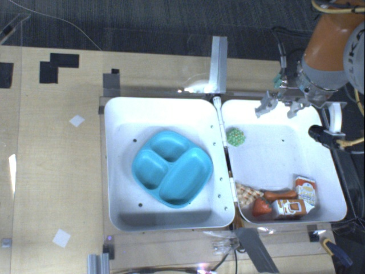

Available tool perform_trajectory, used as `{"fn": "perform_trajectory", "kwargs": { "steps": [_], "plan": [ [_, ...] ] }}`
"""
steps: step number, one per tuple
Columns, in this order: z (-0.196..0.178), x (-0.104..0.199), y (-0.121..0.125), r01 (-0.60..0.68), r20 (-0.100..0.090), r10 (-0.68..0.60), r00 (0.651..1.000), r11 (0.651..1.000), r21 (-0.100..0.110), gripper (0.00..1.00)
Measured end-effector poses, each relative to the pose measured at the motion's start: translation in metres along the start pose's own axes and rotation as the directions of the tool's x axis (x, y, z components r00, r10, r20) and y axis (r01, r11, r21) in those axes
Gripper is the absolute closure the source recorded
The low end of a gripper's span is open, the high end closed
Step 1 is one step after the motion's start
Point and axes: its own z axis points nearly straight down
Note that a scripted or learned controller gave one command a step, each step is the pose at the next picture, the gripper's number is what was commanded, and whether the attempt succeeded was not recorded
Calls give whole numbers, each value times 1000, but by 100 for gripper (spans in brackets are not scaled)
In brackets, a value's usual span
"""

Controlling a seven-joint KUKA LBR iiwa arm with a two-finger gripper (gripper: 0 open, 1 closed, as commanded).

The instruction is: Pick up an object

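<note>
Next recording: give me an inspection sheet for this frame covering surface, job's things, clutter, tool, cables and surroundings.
Surface: wooden bench bearing left bin and right bin, side by side.
Job's things: green ball by the right bin's left wall; a pile in its near corner: red sausage, small carton, tomato-like red piece, brown box, beige pieces.
Clutter: blue divided tray in the left bin.
Tool: above the right bin's far edge, open, holding nothing.
Cables: thin cable on the dark floor.
Surroundings: black markers and white tags on the bench.
</note>
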Motion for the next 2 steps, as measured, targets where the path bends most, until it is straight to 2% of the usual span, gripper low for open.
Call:
{"fn": "perform_trajectory", "kwargs": {
  "steps": [1,2],
  "plan": [
    [59,-37,-82,-163,0,163,987,987,1,0],
    [135,13,-137,40,0,-40,999,999,0,0]
  ]
}}
